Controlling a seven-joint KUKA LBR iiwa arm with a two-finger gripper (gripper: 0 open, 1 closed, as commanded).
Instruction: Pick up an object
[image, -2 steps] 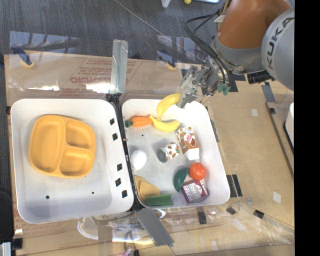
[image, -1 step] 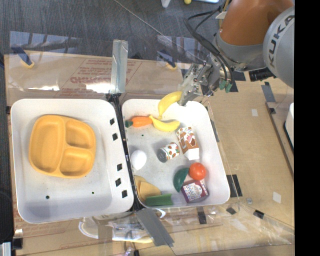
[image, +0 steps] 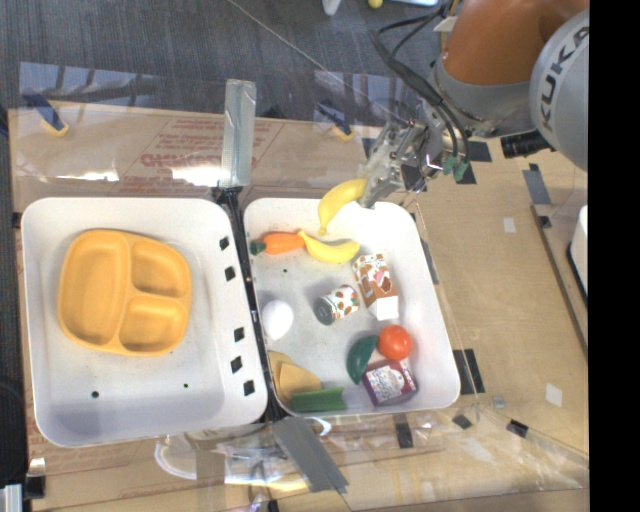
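Pick apparently achieved — yellow banana (image: 340, 200) clamped at its upper end by gripper (image: 377, 187), hanging over far rim of right bin (image: 432, 300) — lift-away and carry remaining.

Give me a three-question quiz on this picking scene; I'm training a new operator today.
1. True or false: the yellow divided tray lies in the left bin.
2. Which toy touches the gripper? A) carrot B) tomato C) a banana
3. Fill in: the second banana lies beside the ___.

Key: 1 true. 2 C: the upper banana hangs at the fingertips over the right bin rim. 3 carrot.
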